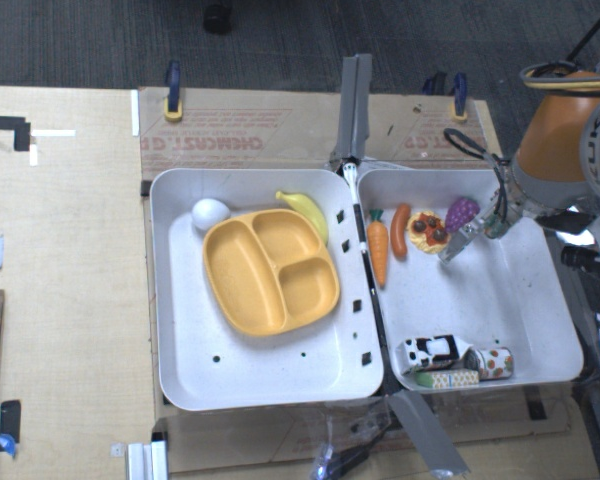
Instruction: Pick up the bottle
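"Now then, where does the bottle lie?" the clerk asked.

"In the right bin (545, 278), at its near edge," the inspector replied. "The black-and-white patched item (430, 351) is judged to be the bottle. It lies on its side, probably because it was tipped in rather than stood. A small patterned can (495, 362) touches one end and a flat greenish packet (447, 379) lies against its near side."

"And the gripper?"

"The gripper (458, 244) is low over the far part of the same bin, just beside the pizza slice (426, 230) and the grapes (462, 212) — well apart from the bottle. Whether it is open or closed cannot be told at this angle. Nothing can be seen in it. The pick is judged not yet begun."

"Why would it be placed there?"

"The arm comes in from that side, so it may only be in passing. If it descends where it is, it meets toy food, not the bottle."

"The count, please."

"Right bin, seven — one bottle, one can, one packet, one carrot (379, 252), one sausage (401, 231), one pizza slice, one bunch of grapes. Left bin (180, 358), three: one yellow divided plate (270, 273), one white egg (210, 211), and one banana (306, 209) tucked behind the plate's far rim."
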Action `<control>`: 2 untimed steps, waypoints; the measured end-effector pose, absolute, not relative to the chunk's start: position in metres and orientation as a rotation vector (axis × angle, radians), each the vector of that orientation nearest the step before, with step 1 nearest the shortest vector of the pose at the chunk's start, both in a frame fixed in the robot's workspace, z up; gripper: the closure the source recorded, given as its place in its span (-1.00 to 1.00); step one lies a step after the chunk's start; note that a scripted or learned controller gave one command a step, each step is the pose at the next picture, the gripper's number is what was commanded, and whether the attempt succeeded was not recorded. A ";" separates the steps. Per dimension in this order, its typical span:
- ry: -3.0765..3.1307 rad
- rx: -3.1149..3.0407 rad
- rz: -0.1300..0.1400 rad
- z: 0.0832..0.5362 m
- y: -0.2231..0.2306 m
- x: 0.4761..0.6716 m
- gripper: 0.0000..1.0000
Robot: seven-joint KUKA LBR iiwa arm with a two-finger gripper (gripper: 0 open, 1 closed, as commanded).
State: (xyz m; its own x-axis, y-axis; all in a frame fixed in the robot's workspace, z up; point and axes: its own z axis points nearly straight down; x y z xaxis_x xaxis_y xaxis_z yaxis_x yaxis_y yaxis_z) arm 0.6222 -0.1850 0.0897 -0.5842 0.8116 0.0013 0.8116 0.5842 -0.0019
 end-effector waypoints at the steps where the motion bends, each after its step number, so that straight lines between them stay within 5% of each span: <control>1: -2.797 -1.429 0.002 0.098 -0.185 0.623 1.00; 2: -3.079 -0.645 0.000 0.091 -0.223 0.660 1.00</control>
